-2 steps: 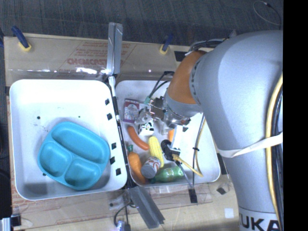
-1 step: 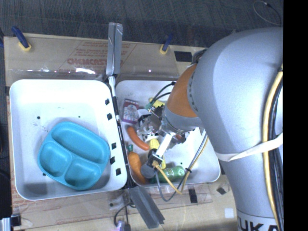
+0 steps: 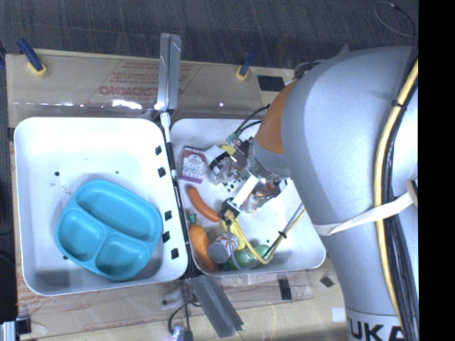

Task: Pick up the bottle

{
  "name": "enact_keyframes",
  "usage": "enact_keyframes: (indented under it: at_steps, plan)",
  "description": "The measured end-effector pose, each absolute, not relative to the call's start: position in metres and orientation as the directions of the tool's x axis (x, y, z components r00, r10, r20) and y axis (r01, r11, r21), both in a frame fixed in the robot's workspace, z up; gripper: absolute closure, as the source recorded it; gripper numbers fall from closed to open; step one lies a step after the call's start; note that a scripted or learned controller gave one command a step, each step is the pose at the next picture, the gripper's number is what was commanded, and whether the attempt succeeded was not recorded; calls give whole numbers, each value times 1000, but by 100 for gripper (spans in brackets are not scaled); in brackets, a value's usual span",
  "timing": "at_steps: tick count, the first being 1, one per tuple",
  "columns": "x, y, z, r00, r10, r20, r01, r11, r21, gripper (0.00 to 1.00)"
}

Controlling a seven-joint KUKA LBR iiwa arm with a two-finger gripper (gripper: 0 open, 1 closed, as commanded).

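The grey arm [image 3: 355,141], lettered "UKA" at its base, leans over the right bin [image 3: 307,260]. Its gripper [image 3: 226,168] sits low beside a maroon-labelled pouch [image 3: 193,165]; I cannot tell whether it is open or closed. This looks like the approach step. What seems to be the bottle [image 3: 224,248] lies at the bin's front, between an orange piece [image 3: 200,244] and a green piece [image 3: 246,257], so the next move calls for shifting there. The pouch's print is unreadable.
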State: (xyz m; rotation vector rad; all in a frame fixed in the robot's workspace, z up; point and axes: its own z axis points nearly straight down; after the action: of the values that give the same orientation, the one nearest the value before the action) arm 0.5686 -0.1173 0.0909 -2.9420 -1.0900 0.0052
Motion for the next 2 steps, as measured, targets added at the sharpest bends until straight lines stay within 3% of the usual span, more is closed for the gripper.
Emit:
enact_keyframes:
  at_steps: [1,2]
  plan:
    - [511,-160,272,847,532,-1,532,-847,-4,0]
    - [479,-121,114,858,514,6,514,-858,5,0]
